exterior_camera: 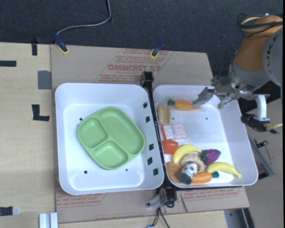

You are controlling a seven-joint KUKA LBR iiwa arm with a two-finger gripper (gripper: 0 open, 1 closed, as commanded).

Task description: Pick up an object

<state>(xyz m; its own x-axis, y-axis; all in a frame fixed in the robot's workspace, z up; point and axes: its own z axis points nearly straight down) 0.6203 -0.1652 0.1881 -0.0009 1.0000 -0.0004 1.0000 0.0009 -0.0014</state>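
Observation:
My gripper (213, 99) hangs open over the far end of the right bin (237, 132), its two fingers spread wide with only white bin floor between them. An orange toy carrot (183, 105) lies just left of the left finger (201, 98), close to its tip. Further toys lie in the same bin: a tan block (164, 114), a pink and white packet (174, 131), a red piece (169, 146), two bananas (185, 152) (223, 168), purple grapes (210, 155) and a small carrot (202, 177).
The left bin (66, 108) holds a green divided plate (111, 137). A black ridge (152, 127) with clips separates the two bins. The grey and orange arm (256, 51) reaches in from the upper right. Cardboard lies under both bins.

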